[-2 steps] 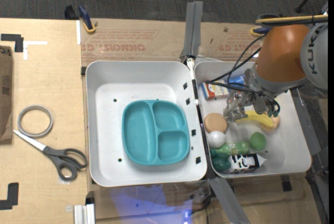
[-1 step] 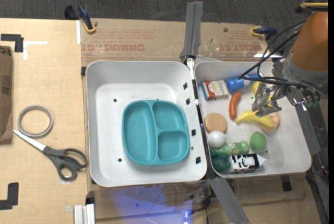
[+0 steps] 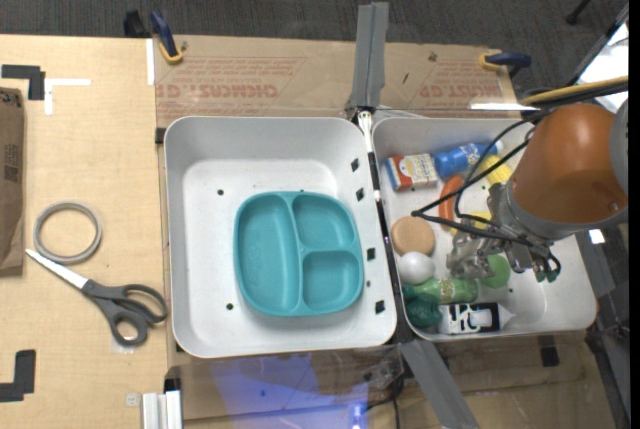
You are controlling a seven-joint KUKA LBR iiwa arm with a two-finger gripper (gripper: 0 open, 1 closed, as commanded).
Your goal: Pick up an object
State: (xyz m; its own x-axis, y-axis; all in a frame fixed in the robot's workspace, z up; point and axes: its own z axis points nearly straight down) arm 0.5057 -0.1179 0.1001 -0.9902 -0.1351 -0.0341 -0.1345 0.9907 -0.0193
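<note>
Teal divided plate (image 3: 298,253) in the white left bin (image 3: 200,157). The right bin (image 3: 570,307) holds a blue bottle (image 3: 462,158), green item (image 3: 440,291), tan ball (image 3: 413,236) and white ball (image 3: 416,266). Grey-handled scissors (image 3: 110,299) lie on the tan bench (image 3: 80,117).

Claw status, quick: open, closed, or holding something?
Claw: cannot be told. It sits low in the right bin over the green item, with the arm's wrist and cables blocking the view of it.

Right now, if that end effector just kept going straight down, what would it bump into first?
Most likely the green object directly under the end effector in the right bin, though depth is hard to judge from above.
</note>
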